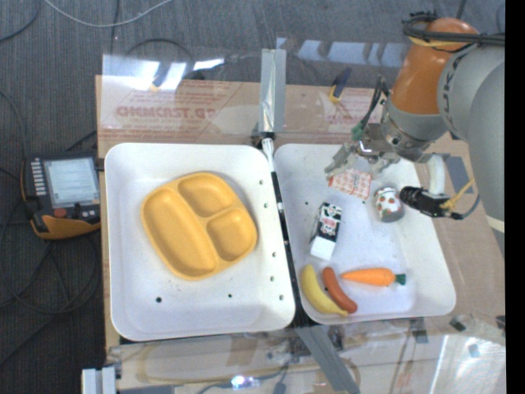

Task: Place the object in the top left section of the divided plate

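At twelve o'clock in the right bin point(426, 290), gripper point(358, 161) hovers over a red-checked packet point(354, 185), claw state cannot tell; yellow plate point(199, 222) sits at nine o'clock; likely risk: flat packet slips, or neighbouring ball point(388, 203) gets nudged.

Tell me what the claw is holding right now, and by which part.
Cannot be told: the claw sits right over the red-and-white packet, but the hold itself isn't visible.

light: bright, even | glare: clear panels point(189, 68) | shadows: soft | focus: sharp, slightly grainy
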### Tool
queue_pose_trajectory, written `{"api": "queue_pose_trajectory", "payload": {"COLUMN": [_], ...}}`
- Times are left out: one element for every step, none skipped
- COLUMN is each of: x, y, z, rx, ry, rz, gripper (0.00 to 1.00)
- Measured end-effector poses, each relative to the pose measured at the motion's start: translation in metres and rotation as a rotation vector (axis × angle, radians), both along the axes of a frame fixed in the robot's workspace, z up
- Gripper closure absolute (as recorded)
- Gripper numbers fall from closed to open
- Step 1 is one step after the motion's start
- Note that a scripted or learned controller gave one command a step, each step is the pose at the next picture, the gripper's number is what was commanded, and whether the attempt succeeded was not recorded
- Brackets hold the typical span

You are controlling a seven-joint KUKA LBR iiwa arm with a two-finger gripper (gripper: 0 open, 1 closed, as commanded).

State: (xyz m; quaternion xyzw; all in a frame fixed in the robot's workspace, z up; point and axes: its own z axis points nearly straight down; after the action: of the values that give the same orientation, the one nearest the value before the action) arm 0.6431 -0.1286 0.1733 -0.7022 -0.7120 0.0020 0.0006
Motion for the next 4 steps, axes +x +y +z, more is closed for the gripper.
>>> {"api": "queue_pose_trajectory", "payload": {"x": [-0.034,-0.033,-0.032,-0.032], "y": [0.086,0.087,0.176,0.176], "z": [0.008,0.014,0.061,0.061], "rx": [0.003,0.005,0.003,0.003], "ry": [0.001,0.005,0.0,0.0], "rz": [0.049,0.049,0.119,0.119], "gripper": [1.0,1.0,1.0,0.0]}}
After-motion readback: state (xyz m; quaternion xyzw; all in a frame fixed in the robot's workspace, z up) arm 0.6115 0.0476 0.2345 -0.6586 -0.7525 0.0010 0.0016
